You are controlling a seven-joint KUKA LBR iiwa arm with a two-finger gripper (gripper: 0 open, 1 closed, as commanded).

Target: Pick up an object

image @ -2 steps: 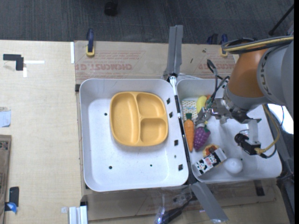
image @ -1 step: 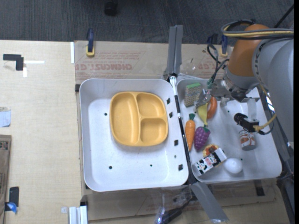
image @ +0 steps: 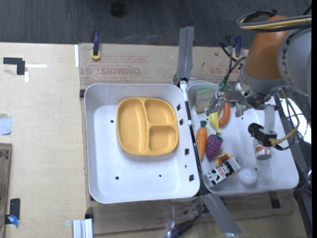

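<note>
The camera view shows the right bin (image: pixel 282 180) crowded with toy food, any piece of which could be the object to pick. Along its left side lie an orange carrot (image: pixel 201 139) with a green top, a purple bunch of grapes (image: pixel 213 146) just beside it, and a yellow banana (image: pixel 214 122) above the grapes. Touching the banana on its right is a tilted orange-red sausage (image: pixel 224 114), and above these, in the far left corner of the bin, sits a speckled green sponge-like block (image: pixel 203 100). Nearer the front edge lie a small black-and-white cow-patterned carton (image: pixel 221 171) and a white ball (image: pixel 248 176), with a small cup-like item (image: pixel 262 150) near the right wall. The gripper (image: pixel 221 103) hangs low over the far part of this bin, right above the banana and the sausage; whether its fingers are spread or closed cannot be told, and nothing is seen between them. The arm (image: pixel 270 53), with its orange band, comes in from the right. The left bin (image: pixel 94 148) holds a yellow divided plate (image: pixel 147 125) with three compartments, set toward its far half. Both bins rest on a cardboard sheet (image: pixel 133 63) on the wooden bench (image: pixel 39 133).
</note>
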